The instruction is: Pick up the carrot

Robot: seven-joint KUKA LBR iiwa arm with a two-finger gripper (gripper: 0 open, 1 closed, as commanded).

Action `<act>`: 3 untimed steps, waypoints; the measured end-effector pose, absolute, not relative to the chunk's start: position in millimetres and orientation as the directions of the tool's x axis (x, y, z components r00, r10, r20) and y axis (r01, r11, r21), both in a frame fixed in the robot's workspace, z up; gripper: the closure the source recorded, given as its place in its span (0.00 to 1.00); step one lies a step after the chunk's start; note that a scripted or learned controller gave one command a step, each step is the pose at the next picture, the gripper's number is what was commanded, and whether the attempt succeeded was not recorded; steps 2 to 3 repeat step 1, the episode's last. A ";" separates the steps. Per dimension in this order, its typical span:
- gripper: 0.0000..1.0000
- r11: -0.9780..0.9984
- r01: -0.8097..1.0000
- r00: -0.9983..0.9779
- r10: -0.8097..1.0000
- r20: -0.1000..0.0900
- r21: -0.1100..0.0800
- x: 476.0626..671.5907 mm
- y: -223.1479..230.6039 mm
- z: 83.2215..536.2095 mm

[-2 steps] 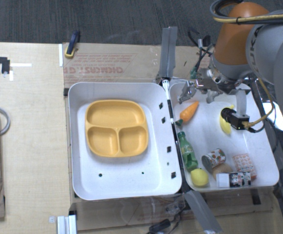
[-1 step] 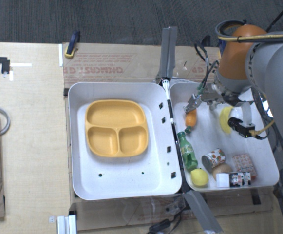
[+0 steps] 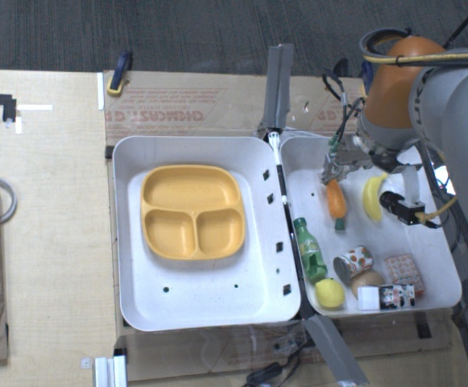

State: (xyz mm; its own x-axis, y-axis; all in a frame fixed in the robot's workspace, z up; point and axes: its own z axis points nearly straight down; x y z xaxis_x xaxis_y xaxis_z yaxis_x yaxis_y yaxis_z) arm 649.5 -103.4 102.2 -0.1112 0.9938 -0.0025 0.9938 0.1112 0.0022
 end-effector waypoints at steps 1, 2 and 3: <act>1.00 0.135 0.991 -0.135 0.991 -0.002 0.001 648.7 -67.8 216.6; 1.00 0.135 0.991 -0.135 0.991 -0.002 0.001 648.7 -67.8 216.6; 1.00 0.135 0.991 -0.135 0.991 -0.002 0.001 648.7 -67.8 216.6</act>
